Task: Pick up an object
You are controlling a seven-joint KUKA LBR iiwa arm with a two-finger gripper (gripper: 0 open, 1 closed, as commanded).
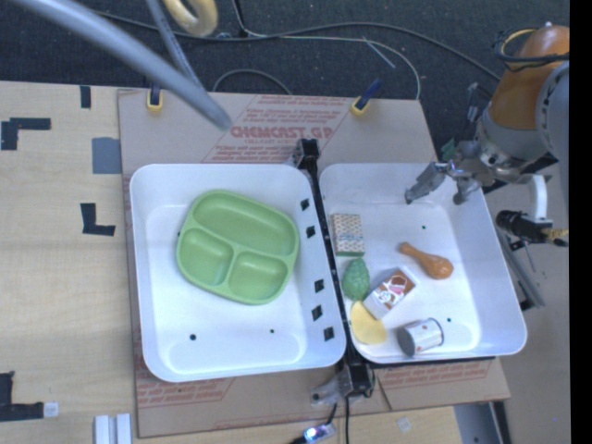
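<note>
Silver can (421, 337) at right bin's (490, 248) 5 o'clock; cardboard (277, 132) reads "CHEMCAST GP". Gripper (435, 181) at 12 o'clock, grip state unclear.

Red print runs across the cardboard sheet (277, 128) lying under the two bins, along its far edge: it reads "CHEMCAST GP", with smaller lines above and below too fine to read. The small carton's (389, 293) printed face is too blurred to read.
</note>
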